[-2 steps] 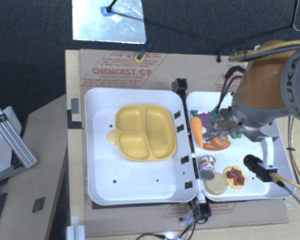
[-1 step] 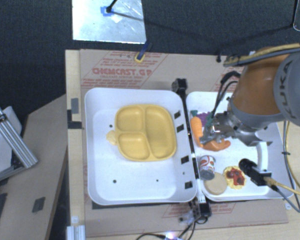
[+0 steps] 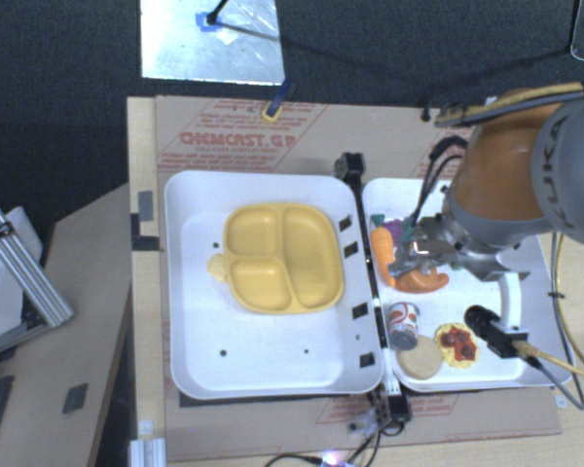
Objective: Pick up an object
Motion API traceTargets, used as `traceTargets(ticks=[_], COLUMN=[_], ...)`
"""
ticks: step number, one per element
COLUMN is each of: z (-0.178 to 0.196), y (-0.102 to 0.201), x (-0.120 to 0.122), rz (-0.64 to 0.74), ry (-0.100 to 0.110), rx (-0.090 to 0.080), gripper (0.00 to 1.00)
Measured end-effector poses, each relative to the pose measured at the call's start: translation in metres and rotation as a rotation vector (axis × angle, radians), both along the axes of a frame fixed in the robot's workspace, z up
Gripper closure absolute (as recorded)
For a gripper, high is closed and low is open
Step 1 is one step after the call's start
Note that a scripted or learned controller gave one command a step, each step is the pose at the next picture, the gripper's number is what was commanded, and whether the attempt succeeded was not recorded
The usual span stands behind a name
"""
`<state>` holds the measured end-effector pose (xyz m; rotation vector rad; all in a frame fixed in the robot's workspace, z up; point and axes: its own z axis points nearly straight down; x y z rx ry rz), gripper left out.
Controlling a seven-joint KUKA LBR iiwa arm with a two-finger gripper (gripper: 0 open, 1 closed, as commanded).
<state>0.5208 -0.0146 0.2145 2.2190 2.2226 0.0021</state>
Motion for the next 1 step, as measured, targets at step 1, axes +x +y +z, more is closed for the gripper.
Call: traceTargets(ticks=[1], z=[0.0138], y=[0.0008], x=[0.0095], rz=[0.003], ry=[-0.001], rx=[0.0], gripper=[1.0])
